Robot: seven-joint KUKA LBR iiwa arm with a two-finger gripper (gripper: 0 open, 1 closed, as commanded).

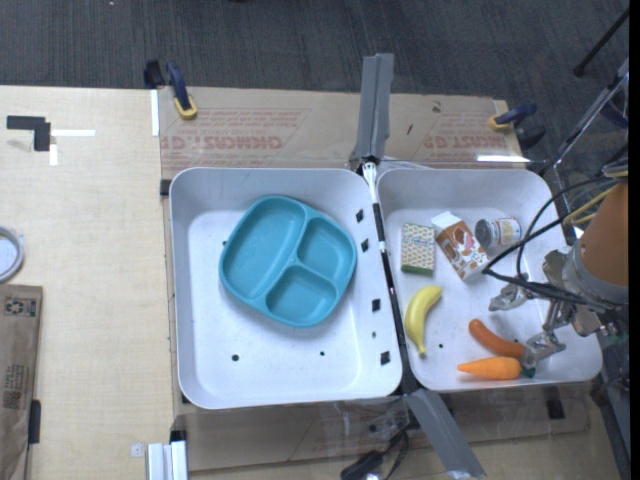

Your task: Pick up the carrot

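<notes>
While the claw [545,343] hovers, the carrot [490,368] lies just beside its tip.

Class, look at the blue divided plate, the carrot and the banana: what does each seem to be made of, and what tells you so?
Blue divided plate: likely moulded plastic, one even colour with a smooth, slightly matte surface.
Carrot: probably toy plastic; uniform orange, smooth skin, a neat green end.
Banana: also looks plastic, flat yellow with no bruising. A real fruit can't be ruled out.
</notes>
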